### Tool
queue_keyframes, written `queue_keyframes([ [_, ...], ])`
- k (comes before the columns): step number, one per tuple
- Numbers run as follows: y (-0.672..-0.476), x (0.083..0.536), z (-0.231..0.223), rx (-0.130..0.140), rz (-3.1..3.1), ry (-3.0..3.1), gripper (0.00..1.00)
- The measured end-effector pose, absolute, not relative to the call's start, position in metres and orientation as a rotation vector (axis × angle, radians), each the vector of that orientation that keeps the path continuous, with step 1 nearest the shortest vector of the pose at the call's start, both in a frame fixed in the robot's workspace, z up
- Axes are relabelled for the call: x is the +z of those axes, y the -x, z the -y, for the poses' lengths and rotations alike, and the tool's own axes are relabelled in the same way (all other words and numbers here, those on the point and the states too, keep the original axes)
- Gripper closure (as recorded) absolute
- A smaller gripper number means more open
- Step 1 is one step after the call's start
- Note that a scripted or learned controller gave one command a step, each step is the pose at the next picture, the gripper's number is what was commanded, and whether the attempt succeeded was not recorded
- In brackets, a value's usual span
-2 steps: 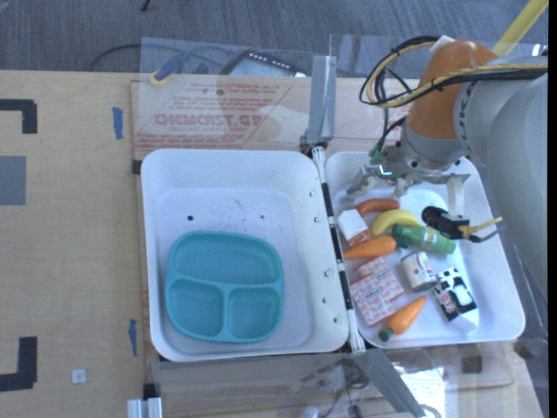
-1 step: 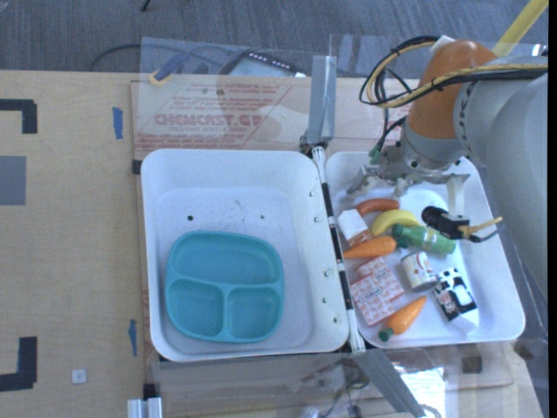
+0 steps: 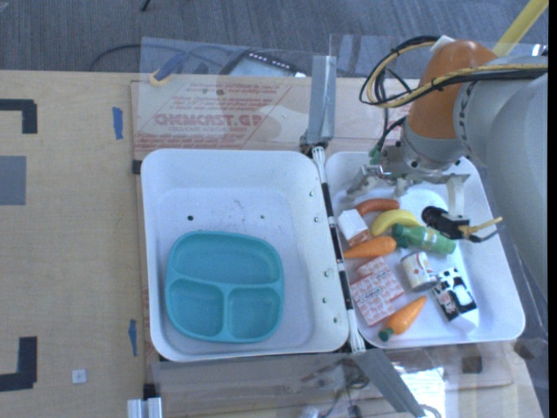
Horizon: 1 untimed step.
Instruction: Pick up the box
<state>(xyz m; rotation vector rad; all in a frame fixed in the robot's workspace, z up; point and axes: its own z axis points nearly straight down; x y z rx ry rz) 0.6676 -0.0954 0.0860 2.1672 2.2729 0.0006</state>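
Note:
Several things lie in the right bin (image 3: 500, 316). A flat red-and-white patterned box (image 3: 376, 287) rests near its front left. A small white box with a red end (image 3: 352, 225) sits against the left wall. A black-and-white box (image 3: 454, 296) lies at the front right. My gripper (image 3: 387, 181) hangs over the back of this bin, just behind an orange-red sausage (image 3: 377, 205) and apart from all three boxes. Nothing shows between its fingers.
Around the boxes lie a banana (image 3: 396, 222), a green bottle (image 3: 424, 238), two carrots (image 3: 370, 248) (image 3: 403, 314) and a small can (image 3: 418, 270). In the left bin (image 3: 174, 181) sits a teal divided tray (image 3: 224, 286). A metal divider (image 3: 320, 111) stands behind the bins.

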Motion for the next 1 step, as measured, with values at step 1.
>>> queue_keyframes([
  [1,-0.6676,0.0860,0.0954,0.001,-2.273,-2.167,0.00],
])
